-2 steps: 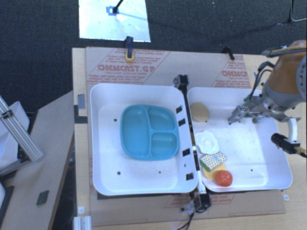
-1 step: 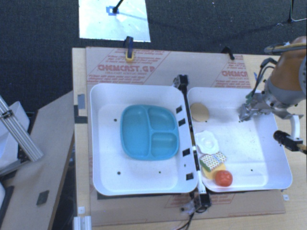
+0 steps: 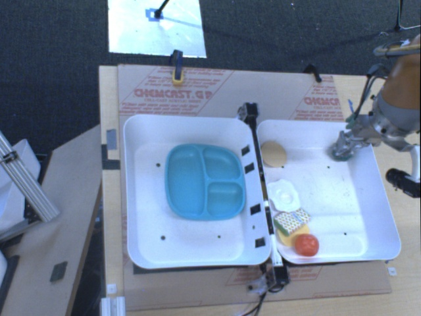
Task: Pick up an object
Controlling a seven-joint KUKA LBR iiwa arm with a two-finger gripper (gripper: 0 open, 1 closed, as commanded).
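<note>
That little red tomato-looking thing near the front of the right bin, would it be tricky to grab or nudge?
Probably a bit. The red tomato looks round and smooth, so it may roll if pushed and could slip from a loose pinch. It sits right against the yellow piece and the checkered block, so a nudge would likely shift them too. It looks like a light toy.

Both bins (image 3: 141, 176) are white. The left one holds a light blue plate (image 3: 204, 180). In the right bin (image 3: 368, 216): a tan disc (image 3: 273, 153), a white piece (image 3: 284, 195), a block (image 3: 291, 221) speckled green, white and yellow, and a red ball (image 3: 306, 244). The surface (image 3: 276, 91) is pale brown with red lettering. The arm (image 3: 401, 94) is grey with an orange band.
</note>
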